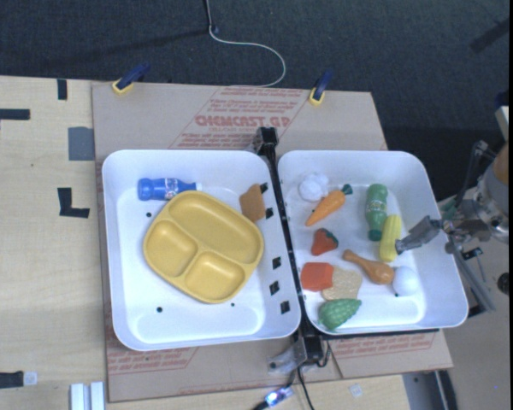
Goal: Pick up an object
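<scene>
The right bin [436,196] holds several toy foods: an orange carrot [328,205], a white lump [313,186], a green bottle [375,208], a yellow corn cob [390,237], a red strawberry [324,242], a brown drumstick [369,267], a red block [317,276], a tan cracker [344,285] and a green leafy piece [339,313]. My gripper [417,235] reaches in over the right bin's right rim. Its tip is just right of the corn cob and above the drumstick's thick end. Nothing visibly hangs from it.
In the left bin [120,254] a yellow divided plate [203,244] lies in the middle, with a blue bottle [164,188] at the back left. A brown piece [254,202] sits by the divider. Cardboard lies under both bins, and a cable [248,45] runs behind.
</scene>
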